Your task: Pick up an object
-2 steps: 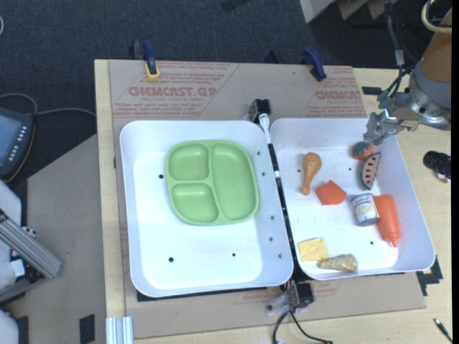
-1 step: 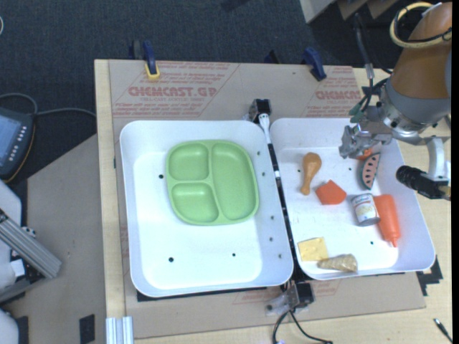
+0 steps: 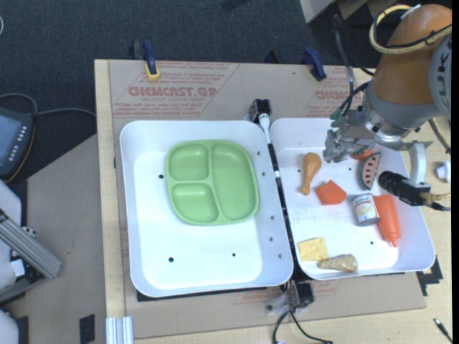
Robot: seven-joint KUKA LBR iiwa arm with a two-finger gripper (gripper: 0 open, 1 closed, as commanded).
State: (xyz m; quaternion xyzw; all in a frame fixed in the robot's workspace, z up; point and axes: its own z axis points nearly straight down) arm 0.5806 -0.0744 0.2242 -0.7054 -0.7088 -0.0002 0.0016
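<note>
Left bin (image 3: 136, 192), centre-left of frame, holds a green plate (image 3: 213, 181). Right bin (image 3: 423, 253) holds the candidates: drumstick (image 3: 310, 170), red block (image 3: 330, 193), can (image 3: 364, 209), orange carrot (image 3: 388, 219), cheese (image 3: 313, 249), a tan piece (image 3: 338, 264). Gripper (image 3: 338, 147) hangs at upper right of frame, over the right bin's top, just beside the drumstick; nothing seen held. Jaws: cannot tell whether parted or closed. Step judged: approach, no pick yet. Next move likely needs descent centred on one item. Brown board counter (image 3: 107, 156); dark floor (image 3: 72, 20) around.
</note>
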